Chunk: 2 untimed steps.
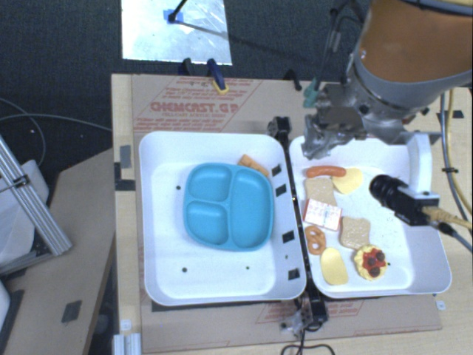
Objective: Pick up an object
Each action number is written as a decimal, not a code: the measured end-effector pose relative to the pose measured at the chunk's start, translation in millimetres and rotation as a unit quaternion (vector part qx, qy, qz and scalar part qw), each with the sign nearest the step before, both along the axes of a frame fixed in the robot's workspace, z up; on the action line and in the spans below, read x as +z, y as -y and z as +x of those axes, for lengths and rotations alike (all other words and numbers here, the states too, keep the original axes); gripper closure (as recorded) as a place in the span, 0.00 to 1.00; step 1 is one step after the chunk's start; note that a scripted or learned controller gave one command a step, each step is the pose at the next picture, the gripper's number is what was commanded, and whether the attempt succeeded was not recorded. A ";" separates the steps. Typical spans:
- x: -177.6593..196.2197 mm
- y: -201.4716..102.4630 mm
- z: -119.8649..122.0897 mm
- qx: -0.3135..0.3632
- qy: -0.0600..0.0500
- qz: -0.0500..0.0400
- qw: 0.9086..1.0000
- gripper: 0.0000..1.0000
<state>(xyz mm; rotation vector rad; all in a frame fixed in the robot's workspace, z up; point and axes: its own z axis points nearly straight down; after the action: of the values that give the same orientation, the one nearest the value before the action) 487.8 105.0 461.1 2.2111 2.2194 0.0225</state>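
My gripper [319, 140] hangs over the far left corner of the right bin [436, 261], just behind a red sausage [325, 171]. Toy food lies in that bin: a yellow chip [348, 181], a bread slice [320, 191], a white and red wafer [322, 214], a pretzel [315, 238], a second bread slice [355, 232], a yellow oval piece [334, 265] and a small pizza [371, 262]. A blue divided plate [228, 205] sits in the left bin [162, 272], with an orange cracker [253, 166] at its far edge.
The arm's grey and orange body [414, 43] covers the far right of the right bin. A black cylinder [399, 198] on a white bracket sticks out over that bin's right half. The bins rest on a cardboard sheet [199, 102].
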 end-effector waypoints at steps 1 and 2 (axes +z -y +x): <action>-104.5 -72.7 1.7 0.003 -0.012 -0.002 1.000 1.00; 81.7 -76.0 30.6 0.001 0.001 0.002 1.000 1.00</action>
<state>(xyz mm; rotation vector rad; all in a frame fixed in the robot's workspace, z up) 518.4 181.0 542.8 2.2094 2.2217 0.0286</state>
